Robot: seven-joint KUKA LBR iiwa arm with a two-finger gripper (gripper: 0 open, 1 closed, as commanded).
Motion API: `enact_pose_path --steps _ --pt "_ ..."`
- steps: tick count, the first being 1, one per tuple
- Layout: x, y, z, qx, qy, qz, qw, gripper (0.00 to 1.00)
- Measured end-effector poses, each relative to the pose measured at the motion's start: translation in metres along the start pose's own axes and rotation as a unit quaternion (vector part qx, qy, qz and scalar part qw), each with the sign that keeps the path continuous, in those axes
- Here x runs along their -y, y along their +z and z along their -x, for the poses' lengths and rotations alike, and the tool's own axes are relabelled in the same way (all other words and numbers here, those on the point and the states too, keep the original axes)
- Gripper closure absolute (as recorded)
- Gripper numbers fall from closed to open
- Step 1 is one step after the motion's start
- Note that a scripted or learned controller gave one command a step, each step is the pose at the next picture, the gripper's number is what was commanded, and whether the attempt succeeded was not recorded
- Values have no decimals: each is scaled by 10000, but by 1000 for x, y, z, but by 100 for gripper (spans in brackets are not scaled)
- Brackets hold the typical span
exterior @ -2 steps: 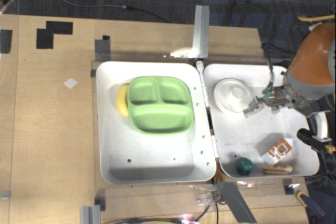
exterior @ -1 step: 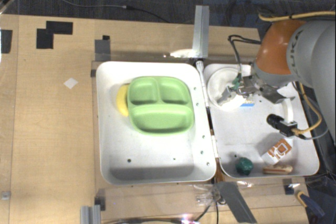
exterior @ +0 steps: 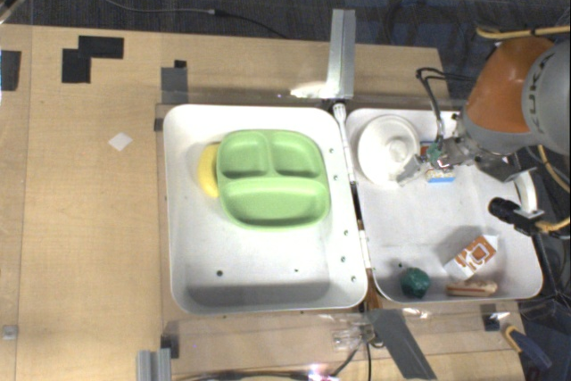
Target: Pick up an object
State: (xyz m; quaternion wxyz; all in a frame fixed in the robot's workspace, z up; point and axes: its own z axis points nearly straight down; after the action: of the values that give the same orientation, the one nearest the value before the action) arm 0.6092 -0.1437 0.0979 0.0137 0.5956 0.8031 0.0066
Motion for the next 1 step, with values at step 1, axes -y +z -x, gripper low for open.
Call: enact_pose_path --steps 1 --pt "12 1 47 -13 -789 -27 9969 0"
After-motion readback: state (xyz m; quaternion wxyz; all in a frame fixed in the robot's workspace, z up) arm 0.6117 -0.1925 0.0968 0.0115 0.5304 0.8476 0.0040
